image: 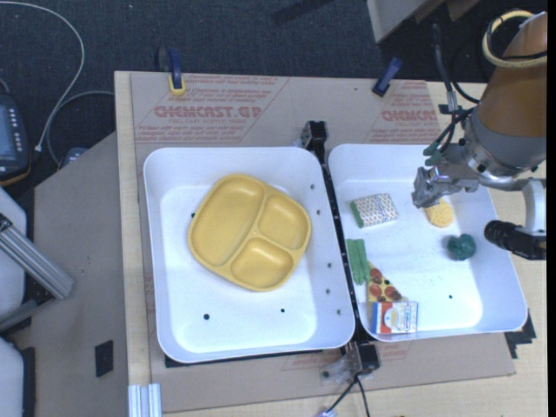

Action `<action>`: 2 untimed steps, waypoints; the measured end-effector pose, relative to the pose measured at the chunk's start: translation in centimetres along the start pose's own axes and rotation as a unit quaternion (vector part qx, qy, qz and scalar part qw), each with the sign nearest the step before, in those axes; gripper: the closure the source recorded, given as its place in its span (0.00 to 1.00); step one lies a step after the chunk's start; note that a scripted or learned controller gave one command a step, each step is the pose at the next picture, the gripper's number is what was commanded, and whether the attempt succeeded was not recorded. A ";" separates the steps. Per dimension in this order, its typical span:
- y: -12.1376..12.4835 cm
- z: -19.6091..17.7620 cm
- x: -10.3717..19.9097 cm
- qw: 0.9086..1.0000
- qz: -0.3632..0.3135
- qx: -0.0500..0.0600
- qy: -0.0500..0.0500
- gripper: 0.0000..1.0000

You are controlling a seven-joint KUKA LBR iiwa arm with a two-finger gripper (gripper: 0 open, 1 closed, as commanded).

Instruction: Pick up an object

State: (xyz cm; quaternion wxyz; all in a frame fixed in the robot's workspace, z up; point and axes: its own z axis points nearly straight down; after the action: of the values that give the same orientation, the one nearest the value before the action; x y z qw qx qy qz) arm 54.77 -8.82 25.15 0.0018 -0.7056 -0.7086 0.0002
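My gripper [432, 195] hangs over the back of the right bin [486, 315], just above and left of a small yellow round object [441, 215]. To the right of that lies a dark green lump [461, 248]. A speckled white-green block [374, 209] rests at the bin's left side. A green strip [357, 261] and a colourful small box [388, 307] lie along the bin's front left. Nothing is seen between the fingers.
The left bin [174, 302] holds a yellow three-compartment plate [249, 231]. The arm's orange band [517, 76] and grey wrist stand over the right bin's back right corner. Clamps sit at the board's back edge.
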 end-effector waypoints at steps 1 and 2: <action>-0.1 -0.3 5.7 1.000 -0.001 0.000 0.000 1.00; -0.9 0.0 11.1 1.000 -0.001 0.000 0.000 1.00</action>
State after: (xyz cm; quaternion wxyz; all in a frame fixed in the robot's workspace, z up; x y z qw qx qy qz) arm 53.80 2.24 25.19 0.0018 -0.7051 -0.7091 0.0002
